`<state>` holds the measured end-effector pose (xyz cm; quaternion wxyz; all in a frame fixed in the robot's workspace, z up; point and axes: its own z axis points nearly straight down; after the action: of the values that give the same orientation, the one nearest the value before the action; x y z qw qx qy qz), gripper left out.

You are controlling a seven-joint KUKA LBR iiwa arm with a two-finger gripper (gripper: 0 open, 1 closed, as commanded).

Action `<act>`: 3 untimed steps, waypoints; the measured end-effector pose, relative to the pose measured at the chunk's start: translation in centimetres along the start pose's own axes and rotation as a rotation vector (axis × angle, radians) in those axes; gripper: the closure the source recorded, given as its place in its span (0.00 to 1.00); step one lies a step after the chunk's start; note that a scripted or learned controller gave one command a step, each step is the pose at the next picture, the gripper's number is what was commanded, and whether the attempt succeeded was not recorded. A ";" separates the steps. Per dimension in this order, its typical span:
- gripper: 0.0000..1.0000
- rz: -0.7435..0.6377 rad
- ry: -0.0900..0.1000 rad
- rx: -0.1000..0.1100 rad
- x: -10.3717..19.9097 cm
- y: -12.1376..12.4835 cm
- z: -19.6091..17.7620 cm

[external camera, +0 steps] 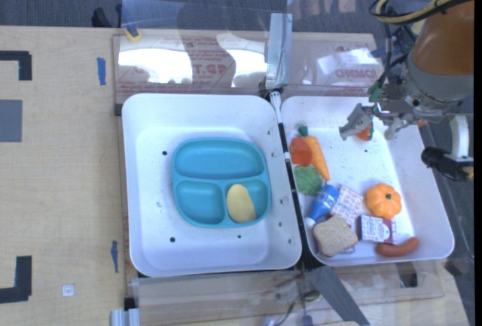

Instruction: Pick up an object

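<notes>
Gripper [371, 123] over right bin [429, 189] back area, fingers closed on small orange rounded object [364, 133], lifted above floor; long axis unclear; carrot [317, 156] slants beside

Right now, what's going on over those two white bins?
The grey arm's two-finger gripper hangs above the far end of the right white bin, with a small orange-red object between its fingers. In that bin lie an orange carrot, a red tomato, a green leafy piece, a small orange pumpkin, a bread slice and a red sausage. The left white bin holds a blue divided tray with a yellow lemon-like piece in its lower right compartment.
</notes>
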<state>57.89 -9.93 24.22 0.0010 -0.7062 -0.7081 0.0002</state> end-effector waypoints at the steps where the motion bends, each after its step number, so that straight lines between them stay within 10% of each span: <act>1: 0.00 -0.109 -0.002 -0.005 0.1 2.0 11.2; 2: 0.00 -0.173 -0.003 -0.010 0.2 2.3 13.9; 3: 1.00 -0.169 -0.001 -0.006 0.2 2.2 13.2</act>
<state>60.04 -9.72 11.00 -0.0014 -0.6438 -0.7652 -0.0016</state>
